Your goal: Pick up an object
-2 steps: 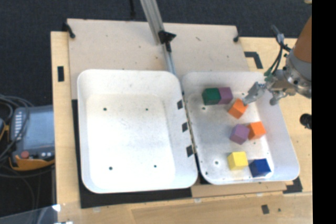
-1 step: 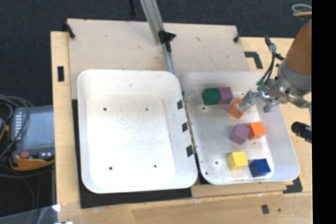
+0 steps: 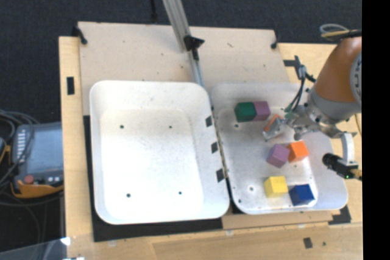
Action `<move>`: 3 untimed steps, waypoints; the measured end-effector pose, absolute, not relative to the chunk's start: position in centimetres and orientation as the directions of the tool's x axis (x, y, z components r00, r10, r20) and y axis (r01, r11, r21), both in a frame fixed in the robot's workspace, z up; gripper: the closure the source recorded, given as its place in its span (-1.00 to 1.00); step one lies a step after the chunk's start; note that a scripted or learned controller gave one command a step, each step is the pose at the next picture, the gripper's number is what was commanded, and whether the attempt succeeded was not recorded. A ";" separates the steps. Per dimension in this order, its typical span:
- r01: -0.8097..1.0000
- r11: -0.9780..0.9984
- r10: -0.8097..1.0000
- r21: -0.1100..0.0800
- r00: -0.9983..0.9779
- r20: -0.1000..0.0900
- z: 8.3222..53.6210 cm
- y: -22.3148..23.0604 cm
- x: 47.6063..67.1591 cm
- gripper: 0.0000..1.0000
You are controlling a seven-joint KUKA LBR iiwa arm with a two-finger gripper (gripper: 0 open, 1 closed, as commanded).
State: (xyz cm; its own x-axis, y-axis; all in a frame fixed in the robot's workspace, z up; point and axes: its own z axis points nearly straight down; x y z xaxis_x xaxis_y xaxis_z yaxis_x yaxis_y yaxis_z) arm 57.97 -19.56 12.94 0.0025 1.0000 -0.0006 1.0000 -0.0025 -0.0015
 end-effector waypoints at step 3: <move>1.000 0.002 1.000 0.007 -0.002 -0.003 25.2 -19.8 58.5 1.00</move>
State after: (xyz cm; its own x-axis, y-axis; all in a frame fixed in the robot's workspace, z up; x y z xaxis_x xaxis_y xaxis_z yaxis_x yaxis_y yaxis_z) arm 58.50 -19.81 25.16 -0.0023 1.0000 -0.0026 1.0000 0.0023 0.0067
